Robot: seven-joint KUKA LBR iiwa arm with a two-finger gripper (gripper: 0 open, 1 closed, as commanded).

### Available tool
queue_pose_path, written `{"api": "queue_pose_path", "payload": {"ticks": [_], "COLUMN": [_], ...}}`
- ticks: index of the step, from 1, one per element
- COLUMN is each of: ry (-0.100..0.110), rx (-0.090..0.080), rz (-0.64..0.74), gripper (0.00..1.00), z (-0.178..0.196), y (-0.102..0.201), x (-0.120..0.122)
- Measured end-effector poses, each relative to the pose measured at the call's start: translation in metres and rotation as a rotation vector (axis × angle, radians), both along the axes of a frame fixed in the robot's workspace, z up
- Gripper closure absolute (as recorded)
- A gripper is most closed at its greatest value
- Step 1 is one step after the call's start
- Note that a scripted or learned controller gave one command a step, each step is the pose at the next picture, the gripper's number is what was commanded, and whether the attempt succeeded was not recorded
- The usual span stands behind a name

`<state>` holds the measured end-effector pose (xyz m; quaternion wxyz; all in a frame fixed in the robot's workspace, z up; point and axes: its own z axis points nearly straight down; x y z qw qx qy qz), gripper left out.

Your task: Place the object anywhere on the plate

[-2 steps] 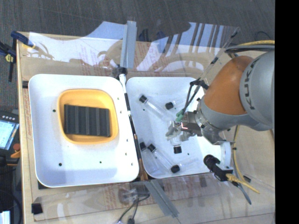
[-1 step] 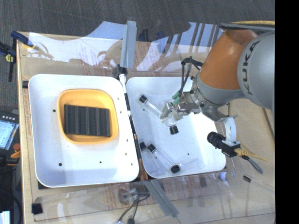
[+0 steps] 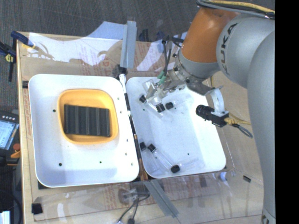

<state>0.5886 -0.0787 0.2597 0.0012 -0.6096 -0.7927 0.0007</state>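
The gripper (image 3: 161,97) is low in the right bin (image 3: 205,148), its opening I cannot tell; the yellow plate (image 3: 86,97) lies in the left bin (image 3: 42,125).

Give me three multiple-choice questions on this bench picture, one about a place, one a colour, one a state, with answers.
1. Which bin holds the yellow plate?
A left
B right
C neither

2. What colour is the ridged rectangular block on that plate?
A white
B dark grey
C red

3. Where is the arm's gripper?
A over the left bin
B off the bench
C over the right bin's upper part

Answers:
1 A, the yellow plate sits in the left white bin.
2 B, the ridged block is dark grey.
3 C, the gripper is low over the right white bin.
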Motion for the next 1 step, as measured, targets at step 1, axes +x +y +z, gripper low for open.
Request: {"api": "queue_pose_path", "payload": {"ticks": [1], "ry": [0.002], "rx": [0.001], "rz": [0.377], "gripper": [1.0], "z": [-0.0694], "y": [0.0009], "x": [0.0244]}}
